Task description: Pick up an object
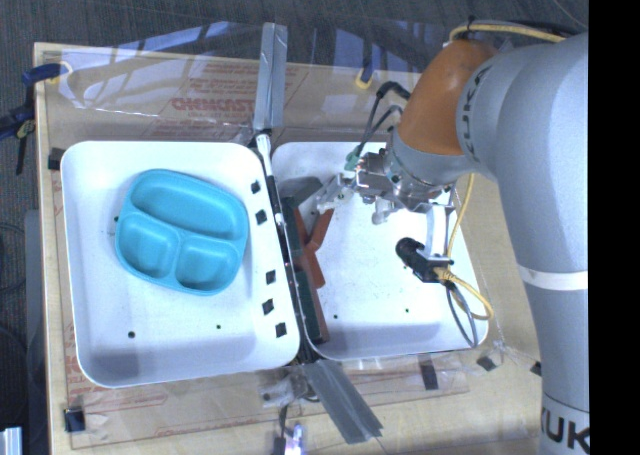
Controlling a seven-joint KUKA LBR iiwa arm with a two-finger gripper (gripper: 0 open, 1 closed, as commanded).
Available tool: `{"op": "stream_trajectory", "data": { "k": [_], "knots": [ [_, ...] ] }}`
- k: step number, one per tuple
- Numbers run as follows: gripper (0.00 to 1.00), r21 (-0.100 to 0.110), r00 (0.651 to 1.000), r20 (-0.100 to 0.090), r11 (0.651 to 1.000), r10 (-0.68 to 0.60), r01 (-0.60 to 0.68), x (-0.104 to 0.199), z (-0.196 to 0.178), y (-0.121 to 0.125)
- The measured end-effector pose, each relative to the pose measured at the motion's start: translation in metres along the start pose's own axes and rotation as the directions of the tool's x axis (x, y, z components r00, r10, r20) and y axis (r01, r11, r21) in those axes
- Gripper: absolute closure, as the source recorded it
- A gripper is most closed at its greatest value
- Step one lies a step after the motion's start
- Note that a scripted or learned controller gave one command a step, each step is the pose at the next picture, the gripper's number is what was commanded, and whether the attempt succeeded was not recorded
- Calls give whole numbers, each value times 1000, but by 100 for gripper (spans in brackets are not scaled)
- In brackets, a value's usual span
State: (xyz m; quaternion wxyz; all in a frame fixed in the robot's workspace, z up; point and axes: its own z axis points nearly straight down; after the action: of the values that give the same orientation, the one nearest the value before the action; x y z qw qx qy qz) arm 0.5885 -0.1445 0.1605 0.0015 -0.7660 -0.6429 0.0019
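A rust-brown, elongated object [311, 261] lies in the right bin [400, 328], against its left wall. A dark, narrow strip [300, 288] runs beside it along that wall. My gripper [320, 203] reaches in from the right and hangs low over the upper end of the brown object, at the bin's upper left corner. Whether it touches the object is unclear, because the wrist and gripper body cover that spot. In the left bin [150, 343] rests a light blue divided plate [183, 231].
The grey arm with its orange band [445, 93] covers the right bin's far right side. A black cable plug [415, 255] and yellow cables [465, 293] hang over the right bin's floor. A ridge with black clips [270, 243] divides the bins.
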Motion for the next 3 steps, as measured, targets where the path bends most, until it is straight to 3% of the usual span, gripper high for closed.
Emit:
{"op": "stream_trajectory", "data": {
  "k": [1, 2, 3],
  "knots": [
    [0, -6, 992, 1, 992, -123, 123, 13, 44, 16],
    [0, -16, 987, 11, 987, -160, 160, 23, 59, 53],
    [100, -8, 987, 20, 988, -157, 157, 16, 51, 51]
  ]
}}
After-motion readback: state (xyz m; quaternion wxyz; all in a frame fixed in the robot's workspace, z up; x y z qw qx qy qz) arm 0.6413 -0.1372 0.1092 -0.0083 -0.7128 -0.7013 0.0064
